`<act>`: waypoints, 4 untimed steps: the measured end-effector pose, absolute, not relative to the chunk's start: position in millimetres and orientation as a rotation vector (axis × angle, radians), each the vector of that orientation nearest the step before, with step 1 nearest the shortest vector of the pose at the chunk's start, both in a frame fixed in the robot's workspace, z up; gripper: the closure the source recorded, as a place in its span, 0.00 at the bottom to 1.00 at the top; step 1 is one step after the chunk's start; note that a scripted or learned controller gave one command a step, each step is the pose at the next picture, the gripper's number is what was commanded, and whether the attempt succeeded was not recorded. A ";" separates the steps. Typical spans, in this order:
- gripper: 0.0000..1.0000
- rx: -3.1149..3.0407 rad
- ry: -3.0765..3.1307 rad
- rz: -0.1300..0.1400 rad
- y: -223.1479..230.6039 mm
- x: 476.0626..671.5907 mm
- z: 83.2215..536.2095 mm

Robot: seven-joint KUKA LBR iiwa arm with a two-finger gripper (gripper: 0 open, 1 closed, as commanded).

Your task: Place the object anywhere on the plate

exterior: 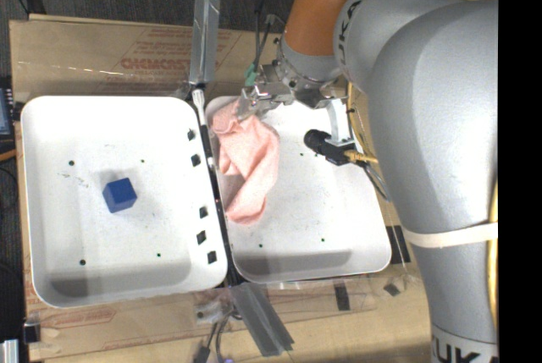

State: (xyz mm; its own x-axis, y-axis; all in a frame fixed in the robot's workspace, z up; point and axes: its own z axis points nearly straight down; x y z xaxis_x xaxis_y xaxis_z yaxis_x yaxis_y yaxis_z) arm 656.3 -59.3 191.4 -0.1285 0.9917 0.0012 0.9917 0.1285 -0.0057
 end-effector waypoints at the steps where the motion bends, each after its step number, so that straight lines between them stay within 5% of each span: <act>1: 1.00 -2.059 -2.370 0.003 -58.3 656.4 231.5; 4: 1.00 -0.333 -3.122 0.002 97.0 609.5 233.1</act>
